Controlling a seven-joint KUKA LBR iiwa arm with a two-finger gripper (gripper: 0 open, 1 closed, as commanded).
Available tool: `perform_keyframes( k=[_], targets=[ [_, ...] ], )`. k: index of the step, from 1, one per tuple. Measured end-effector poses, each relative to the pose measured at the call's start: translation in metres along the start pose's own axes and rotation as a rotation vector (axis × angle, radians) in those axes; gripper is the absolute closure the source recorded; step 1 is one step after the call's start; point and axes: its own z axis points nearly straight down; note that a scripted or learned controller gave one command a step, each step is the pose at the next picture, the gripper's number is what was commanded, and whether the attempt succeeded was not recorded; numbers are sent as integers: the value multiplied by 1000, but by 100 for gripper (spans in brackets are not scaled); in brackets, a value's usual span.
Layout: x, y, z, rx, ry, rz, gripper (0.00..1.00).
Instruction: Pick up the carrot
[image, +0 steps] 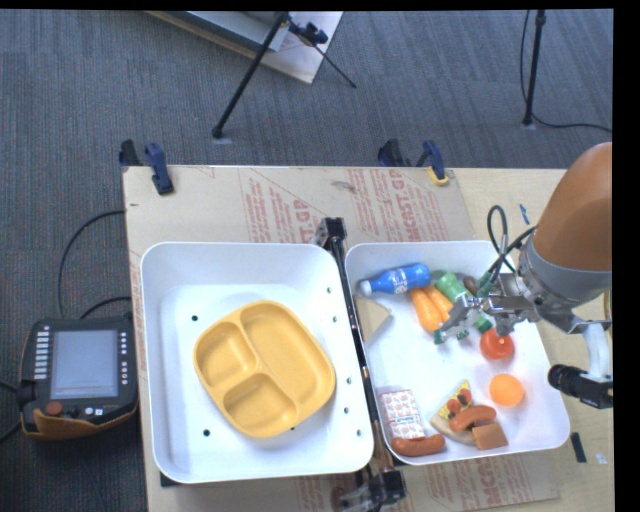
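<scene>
Gripper (462, 322) down in the right white bin (400, 255) near its far edge, fingers' spread impossible to tell, beside the orange plastic carrot (430, 308), risking grabbing the neighbouring green piece (450, 287) instead.

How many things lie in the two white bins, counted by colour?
Yellow: 1, the tray
Blue: 1, the bottle
Orange: 2, the carrot and the ball
Red: 1, the tomato
Mixed colours: 3, the packet, the pizza slice, the sausage
Total: 8
</scene>
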Motion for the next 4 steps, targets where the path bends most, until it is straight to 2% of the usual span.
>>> perform_keyframes(
  k=[1, 2, 3, 4],
  targets=[
    [-8, 48, 63, 2, 1, 33, 0],
    [-25, 84, 136, 1, 1, 136, 0],
    [-25, 82, 129, 11, 5, 137, 100],
    [77, 117, 35, 0, 1, -21, 100]
  ],
)
